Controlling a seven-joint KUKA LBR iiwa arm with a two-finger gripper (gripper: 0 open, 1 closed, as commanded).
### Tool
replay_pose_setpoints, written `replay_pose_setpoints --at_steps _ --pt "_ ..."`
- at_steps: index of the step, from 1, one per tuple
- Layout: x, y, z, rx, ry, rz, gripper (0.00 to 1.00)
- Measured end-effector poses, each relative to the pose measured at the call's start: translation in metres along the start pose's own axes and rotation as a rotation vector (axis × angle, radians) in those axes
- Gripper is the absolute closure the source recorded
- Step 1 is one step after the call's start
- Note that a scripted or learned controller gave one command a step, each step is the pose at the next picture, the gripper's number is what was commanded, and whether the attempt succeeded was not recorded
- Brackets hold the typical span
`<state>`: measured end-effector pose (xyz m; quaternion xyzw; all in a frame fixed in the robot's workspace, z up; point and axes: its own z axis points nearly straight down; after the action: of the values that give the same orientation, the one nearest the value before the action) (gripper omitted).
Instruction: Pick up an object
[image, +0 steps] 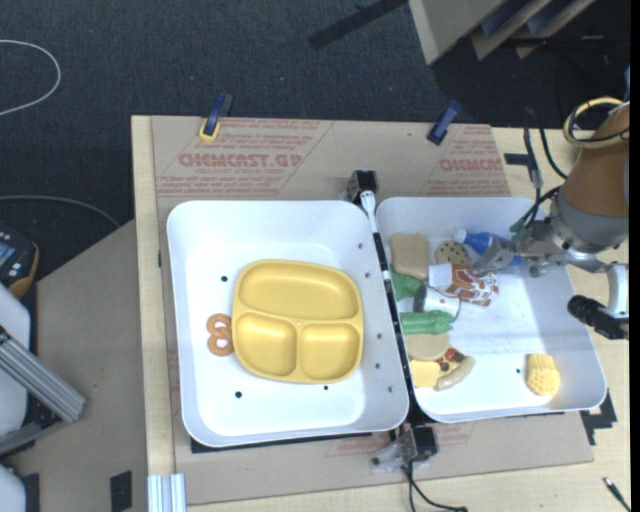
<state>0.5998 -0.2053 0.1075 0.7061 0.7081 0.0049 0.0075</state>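
In the right bin, toys just left of the end effector, its opening impossible to tell.

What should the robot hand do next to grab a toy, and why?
Probably lower a little onto the toys beneath it. The gripper hangs over the right bin, near the blue toy and the red-and-white toy, and I can't see anything between its fingers. The corn lies farther off, near the front.
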Motion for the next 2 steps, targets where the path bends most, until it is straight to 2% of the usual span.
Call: replay_pose_setpoints --at_steps 1,2 --pt "0.000 0.002 -0.011 -0.008 0.000 0.001 1.00" --pt "-0.002 0.004 -0.054 0.013 0.001 0.002 1.00"
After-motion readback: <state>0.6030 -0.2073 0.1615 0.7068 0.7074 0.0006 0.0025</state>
